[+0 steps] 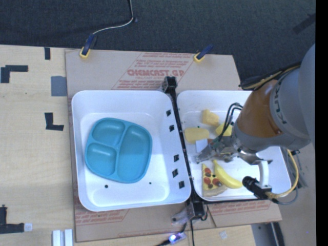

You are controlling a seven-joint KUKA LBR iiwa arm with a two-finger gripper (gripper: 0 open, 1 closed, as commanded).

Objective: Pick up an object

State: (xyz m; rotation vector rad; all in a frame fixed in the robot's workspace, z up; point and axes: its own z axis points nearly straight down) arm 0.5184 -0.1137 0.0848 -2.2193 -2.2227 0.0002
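Crowding gripper (209,151): banana (227,177), pizza slice (211,182).

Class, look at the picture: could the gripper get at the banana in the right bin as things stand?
Probably yes. The gripper hangs just above the banana in the right bin, with nothing lying over the fruit.

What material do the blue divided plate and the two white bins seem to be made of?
Blue divided plate: likely plastic, smooth matte, moulded compartments with rounded ridges. White bins: probably thin moulded plastic, slightly glossy, with rounded corners and soft reflections.
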